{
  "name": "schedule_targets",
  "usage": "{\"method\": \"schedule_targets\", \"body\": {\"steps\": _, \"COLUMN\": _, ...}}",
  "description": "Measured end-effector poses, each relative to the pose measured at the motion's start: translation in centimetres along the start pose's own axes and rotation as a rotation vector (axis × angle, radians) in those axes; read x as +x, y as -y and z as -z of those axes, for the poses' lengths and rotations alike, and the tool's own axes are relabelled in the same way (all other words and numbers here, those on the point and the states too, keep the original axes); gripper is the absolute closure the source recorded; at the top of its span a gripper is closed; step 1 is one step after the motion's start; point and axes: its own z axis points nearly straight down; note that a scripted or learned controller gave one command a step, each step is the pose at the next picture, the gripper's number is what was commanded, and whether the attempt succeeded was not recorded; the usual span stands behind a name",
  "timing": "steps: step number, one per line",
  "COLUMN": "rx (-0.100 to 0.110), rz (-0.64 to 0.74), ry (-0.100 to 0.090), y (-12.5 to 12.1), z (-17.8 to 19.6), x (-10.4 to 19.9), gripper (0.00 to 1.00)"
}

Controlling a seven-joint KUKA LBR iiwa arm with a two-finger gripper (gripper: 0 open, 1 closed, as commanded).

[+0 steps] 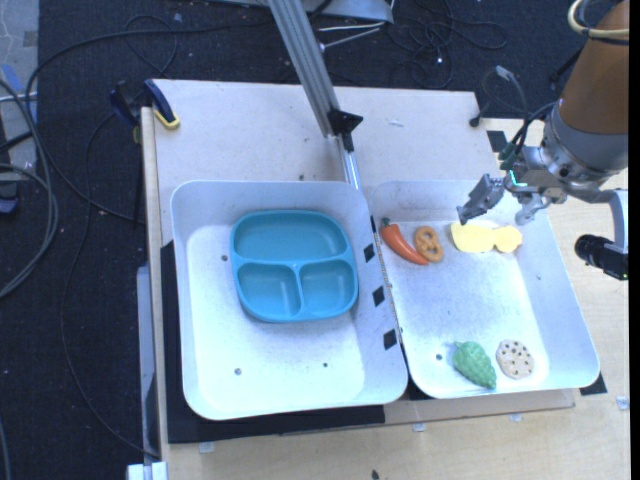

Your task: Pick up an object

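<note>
Counter (250, 128): pale surface bearing two shallow white bins side by side.
Left bin (200, 268): holds a blue plastic three-compartment plate (295, 265) near its middle.
Right bin (540, 308): holds five small things.
Orange-red toy chilli pepper (403, 243): at 10 o'clock in the right bin, touching an orange pretzel-shaped piece (429, 243) at its 3 o'clock.
Flat yellow irregular piece (482, 238): at 12 o'clock in that bin.
Green leafy toy vegetable (476, 364): at 6 o'clock, just beside a round tan spotted cookie (514, 359).
End effector (505, 200): fingers spread apart, nothing between them, poised just above the yellow piece at its 12 o'clock.
</note>
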Motion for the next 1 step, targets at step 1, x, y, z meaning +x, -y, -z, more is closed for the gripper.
{"method": "schedule_targets", "body": {"steps": 1, "rx": -0.001, "rz": 0.0, "ry": 0.0, "y": -0.02, "z": 0.05, "x": 0.0, "gripper": 0.0}}
